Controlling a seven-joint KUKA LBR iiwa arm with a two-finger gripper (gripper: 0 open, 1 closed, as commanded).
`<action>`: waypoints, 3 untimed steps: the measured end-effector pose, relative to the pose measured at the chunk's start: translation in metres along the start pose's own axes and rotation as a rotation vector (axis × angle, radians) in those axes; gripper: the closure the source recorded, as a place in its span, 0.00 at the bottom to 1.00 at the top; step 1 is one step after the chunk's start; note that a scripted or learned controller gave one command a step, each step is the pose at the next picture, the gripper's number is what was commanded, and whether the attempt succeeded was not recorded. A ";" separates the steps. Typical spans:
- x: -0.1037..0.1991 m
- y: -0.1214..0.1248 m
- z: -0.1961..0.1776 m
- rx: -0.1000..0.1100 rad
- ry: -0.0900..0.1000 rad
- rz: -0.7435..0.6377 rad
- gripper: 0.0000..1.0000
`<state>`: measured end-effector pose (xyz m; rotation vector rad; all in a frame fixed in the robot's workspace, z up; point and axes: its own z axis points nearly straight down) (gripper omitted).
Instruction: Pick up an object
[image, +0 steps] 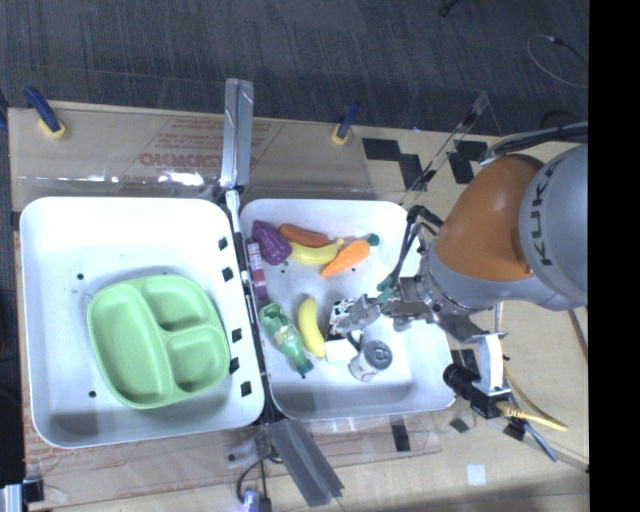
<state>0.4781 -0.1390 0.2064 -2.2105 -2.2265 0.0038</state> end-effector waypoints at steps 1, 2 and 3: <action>0.006 0.068 0.108 -0.001 -0.001 -0.105 0.00; 0.007 0.068 0.099 0.000 -0.002 -0.110 1.00; 0.059 0.086 0.014 -0.002 -0.001 -0.139 1.00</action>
